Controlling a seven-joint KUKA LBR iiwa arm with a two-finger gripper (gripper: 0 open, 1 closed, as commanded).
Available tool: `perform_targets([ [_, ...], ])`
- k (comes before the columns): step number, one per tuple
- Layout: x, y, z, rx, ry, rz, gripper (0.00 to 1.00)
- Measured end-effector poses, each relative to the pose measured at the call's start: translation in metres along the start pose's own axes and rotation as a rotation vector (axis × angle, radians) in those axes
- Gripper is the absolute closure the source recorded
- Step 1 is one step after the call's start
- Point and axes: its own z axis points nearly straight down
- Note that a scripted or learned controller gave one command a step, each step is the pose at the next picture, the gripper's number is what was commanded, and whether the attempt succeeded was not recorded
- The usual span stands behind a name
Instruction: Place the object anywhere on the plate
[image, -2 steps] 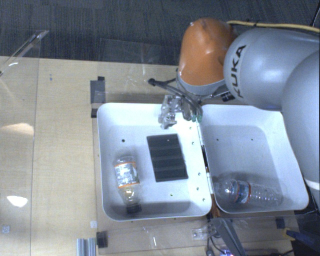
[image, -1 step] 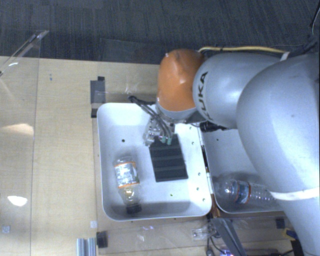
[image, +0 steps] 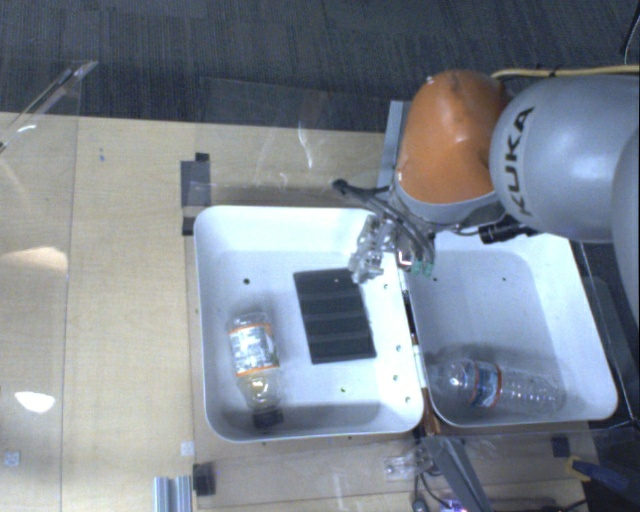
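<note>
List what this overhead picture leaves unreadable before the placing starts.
- Gripper: small and blurred in the camera view, under the orange band; finger state unreadable.
- Right bin: its far part is covered by the arm.
- Small bottle: label print too small.
- Clear bottle: transparent, outline faint against the bin.

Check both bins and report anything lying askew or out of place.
Both bottles lie on their sides: the small bottle in the left bin, beside the black plate, and the clear bottle in the right bin. Nothing looks spilled or broken.
</note>
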Motion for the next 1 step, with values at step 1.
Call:
perform_targets([
  [1, 0.0041, 0.0662, 0.0734, 0.002, 0.005, 0.477, 1.00],
])
